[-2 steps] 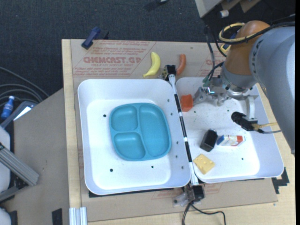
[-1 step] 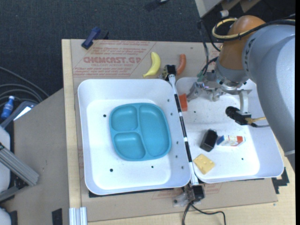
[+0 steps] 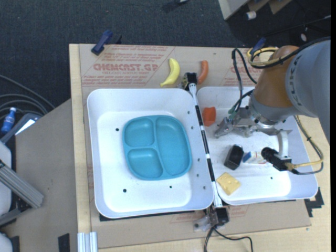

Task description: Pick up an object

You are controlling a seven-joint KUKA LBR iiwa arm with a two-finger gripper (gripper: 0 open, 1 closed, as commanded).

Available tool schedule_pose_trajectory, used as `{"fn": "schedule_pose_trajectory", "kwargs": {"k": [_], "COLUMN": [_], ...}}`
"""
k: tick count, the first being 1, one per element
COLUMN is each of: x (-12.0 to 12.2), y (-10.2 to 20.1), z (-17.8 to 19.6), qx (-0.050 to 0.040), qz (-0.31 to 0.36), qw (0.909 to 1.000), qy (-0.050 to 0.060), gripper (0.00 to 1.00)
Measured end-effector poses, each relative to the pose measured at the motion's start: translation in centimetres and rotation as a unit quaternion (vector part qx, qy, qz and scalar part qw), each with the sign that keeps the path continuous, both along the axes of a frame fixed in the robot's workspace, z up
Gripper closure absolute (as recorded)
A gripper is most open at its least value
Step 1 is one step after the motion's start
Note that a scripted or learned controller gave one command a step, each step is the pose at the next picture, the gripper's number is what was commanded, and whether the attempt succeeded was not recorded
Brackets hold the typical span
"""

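Gripper [image 3: 237, 125] sits low in the right bin [image 3: 302, 188], above the black block [image 3: 233, 157]; whether it is wide or narrow cannot be told, and nothing is visibly held. Orange block [image 3: 209, 115] lies near the bin's left wall, yellow cheese wedge [image 3: 228, 183] near its front. Left bin [image 3: 97, 156] holds a blue divided plate [image 3: 156, 146]; a banana [image 3: 171, 72] lies on the bench behind.

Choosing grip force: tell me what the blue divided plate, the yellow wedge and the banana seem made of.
Blue plate: probably moulded plastic, uniform colour with a soft sheen. Yellow wedge: looks like matte toy cheese, plastic or foam, can't tell which. Banana: likely plastic, evenly bright yellow and smooth.
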State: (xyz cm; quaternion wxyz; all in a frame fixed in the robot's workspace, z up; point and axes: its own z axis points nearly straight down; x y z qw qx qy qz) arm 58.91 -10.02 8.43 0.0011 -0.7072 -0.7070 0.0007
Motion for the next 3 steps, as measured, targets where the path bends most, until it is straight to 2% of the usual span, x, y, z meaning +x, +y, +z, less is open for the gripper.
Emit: {"fn": "schedule_pose_trajectory", "kwargs": {"k": [1,2,3], "x": [0.0,0.0,5.3], "y": [0.1,0.1,0.4], "z": [1.0,1.0,0.1], "qx": [0.0003,0.0003,-0.0005], "qz": [0.000,0.000,0.000], "qw": [1.0000,1.0000,1.0000], "qy": [0.000,0.000,-0.001], "gripper": [1.00,0.00,0.00]}}
